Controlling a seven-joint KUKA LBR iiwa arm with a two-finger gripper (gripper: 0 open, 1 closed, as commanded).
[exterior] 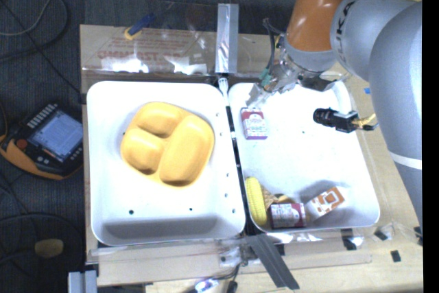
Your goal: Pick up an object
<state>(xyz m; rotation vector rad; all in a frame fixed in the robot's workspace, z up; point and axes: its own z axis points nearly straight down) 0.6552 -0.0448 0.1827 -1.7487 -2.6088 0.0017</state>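
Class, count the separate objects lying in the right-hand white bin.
4, possibly more hidden under the arm: a small red-and-white packet near the top left, and along the bottom a yellow corn cob, a dark red can and an orange-and-white carton.

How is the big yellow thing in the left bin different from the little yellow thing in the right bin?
The yellow divided container is broad, smooth and lobed; the corn cob is slim and bumpy. The container lies alone mid-bin, while the cob sits by the bin's near left wall beside a small can. Both are yellow and lie flat.
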